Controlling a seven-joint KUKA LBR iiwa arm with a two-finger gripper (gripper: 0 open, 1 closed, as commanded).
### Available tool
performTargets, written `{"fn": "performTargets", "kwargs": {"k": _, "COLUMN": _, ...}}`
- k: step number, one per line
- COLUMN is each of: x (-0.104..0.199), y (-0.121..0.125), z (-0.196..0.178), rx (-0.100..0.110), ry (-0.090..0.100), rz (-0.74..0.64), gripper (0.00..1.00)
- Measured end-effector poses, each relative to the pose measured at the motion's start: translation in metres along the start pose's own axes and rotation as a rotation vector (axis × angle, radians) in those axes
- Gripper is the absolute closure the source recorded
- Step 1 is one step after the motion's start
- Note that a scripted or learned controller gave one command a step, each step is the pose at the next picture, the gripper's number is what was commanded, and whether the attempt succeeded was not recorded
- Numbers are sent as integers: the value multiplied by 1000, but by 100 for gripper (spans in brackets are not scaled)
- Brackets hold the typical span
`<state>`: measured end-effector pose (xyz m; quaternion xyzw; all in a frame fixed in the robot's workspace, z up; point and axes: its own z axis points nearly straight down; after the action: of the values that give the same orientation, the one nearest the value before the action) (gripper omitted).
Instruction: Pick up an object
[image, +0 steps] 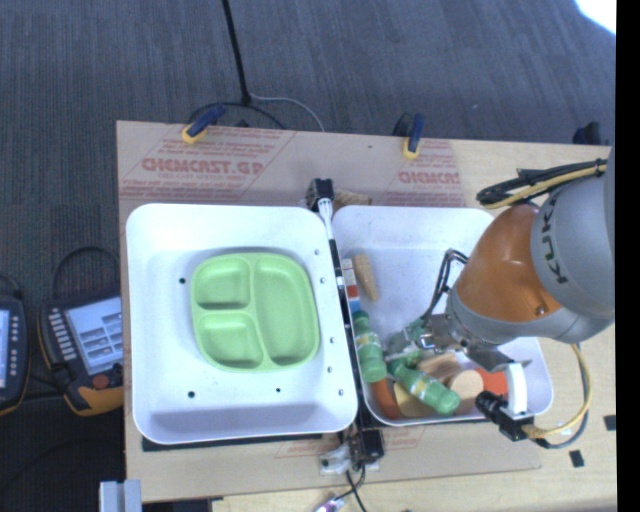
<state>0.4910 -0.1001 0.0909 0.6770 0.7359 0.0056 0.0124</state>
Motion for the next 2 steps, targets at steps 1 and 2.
{"fn": "performTargets", "kwargs": {"k": 1, "x": 17, "y": -3, "z": -93, "rx": 27, "ry": 7, "rz": 274, "gripper": 100}}
{"fn": "performTargets", "kwargs": {"k": 2, "x": 54, "y": -1, "z": -94, "rx": 29, "ry": 5, "rz": 394, "gripper": 100}}
